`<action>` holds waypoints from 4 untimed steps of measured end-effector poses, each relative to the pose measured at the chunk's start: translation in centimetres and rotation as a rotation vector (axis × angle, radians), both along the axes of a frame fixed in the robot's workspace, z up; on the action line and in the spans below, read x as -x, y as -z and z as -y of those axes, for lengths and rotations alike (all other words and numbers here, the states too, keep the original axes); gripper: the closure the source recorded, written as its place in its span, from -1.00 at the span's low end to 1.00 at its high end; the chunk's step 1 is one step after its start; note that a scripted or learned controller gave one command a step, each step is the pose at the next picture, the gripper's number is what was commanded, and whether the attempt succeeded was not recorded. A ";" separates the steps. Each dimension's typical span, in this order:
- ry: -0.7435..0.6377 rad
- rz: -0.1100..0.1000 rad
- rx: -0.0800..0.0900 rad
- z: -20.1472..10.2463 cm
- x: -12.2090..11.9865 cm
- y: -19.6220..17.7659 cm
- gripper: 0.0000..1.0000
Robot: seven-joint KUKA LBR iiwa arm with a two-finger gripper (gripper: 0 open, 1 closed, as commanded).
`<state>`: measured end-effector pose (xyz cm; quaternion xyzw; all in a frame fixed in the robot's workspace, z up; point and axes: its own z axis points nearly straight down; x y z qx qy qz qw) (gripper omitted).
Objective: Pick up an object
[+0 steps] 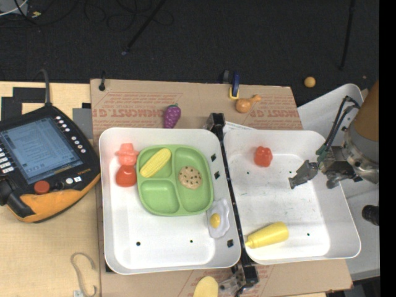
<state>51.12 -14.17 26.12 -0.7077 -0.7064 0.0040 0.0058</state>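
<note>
Gripper (307, 172) poised over the right bin (346, 243), at its right side, fingers parted and empty. Nearest candidates: red pepper (263, 156) toward the far left of that bin, well apart from the gripper, and yellow bottle (268, 235) lying on its side along the near edge. Probably lined up for a descent, though nothing directly beneath. Left bin (117, 246) carrying a green plate (166, 200) with corn (154, 161) and cookie (190, 177), out of easy reach.

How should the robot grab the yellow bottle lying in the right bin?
Probably across the middle of the yellow bottle, coming straight down from above. It lies on its side, long axis roughly left to right, so the end effector would close front to back across its narrower width. The bin's front wall is close, leaving little room.
</note>
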 end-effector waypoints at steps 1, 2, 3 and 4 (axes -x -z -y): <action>-0.002 0.013 0.002 0.0 -0.2 -0.6 -1.00; -0.002 0.005 0.000 0.6 0.5 5.1 -1.00; -0.002 0.006 0.000 1.3 1.1 10.9 -1.00; -0.003 0.006 -0.001 1.2 2.3 16.0 -1.00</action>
